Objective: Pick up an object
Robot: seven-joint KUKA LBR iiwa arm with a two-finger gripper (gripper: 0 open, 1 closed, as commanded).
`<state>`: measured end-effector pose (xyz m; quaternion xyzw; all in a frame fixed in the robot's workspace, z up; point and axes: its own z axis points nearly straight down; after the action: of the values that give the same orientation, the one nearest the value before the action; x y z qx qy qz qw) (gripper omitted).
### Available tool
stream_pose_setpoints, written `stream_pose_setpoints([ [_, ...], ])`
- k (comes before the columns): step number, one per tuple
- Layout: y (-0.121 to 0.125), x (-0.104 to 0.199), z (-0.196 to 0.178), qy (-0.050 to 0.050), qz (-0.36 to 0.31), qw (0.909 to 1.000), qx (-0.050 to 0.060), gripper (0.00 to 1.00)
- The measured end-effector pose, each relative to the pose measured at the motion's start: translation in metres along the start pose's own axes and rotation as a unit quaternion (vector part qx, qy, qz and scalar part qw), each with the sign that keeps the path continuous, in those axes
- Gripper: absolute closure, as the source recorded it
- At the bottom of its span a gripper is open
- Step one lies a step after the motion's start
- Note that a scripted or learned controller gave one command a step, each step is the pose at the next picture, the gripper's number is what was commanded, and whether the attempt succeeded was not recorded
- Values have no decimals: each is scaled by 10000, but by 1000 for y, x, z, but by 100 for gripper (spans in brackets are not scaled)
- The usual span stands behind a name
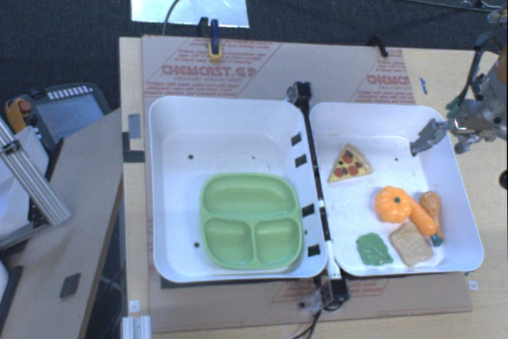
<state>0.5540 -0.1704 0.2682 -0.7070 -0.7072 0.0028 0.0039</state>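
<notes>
The right bin [444,264] holds a pizza slice [349,163], an orange pumpkin [394,204], a carrot [429,212], a slice of bread [411,244] and a green leafy piece [373,248]. My gripper [444,141] hangs over the bin's far right edge, above and to the right of the pumpkin and well apart from the pizza slice. It is open, with nothing between its fingers [425,136].
The left bin [171,171] holds a green divided tray [252,220] at its front. A black ridge with clips [309,171] separates the two bins. A control pendant [67,111] and an aluminium rail [32,179] lie on the side table at left.
</notes>
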Motion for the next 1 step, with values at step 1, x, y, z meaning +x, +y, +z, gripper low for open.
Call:
stream_pose_setpoints([
  [1, 2, 1, -6, -11, -16, 10000, -56, 0],
])
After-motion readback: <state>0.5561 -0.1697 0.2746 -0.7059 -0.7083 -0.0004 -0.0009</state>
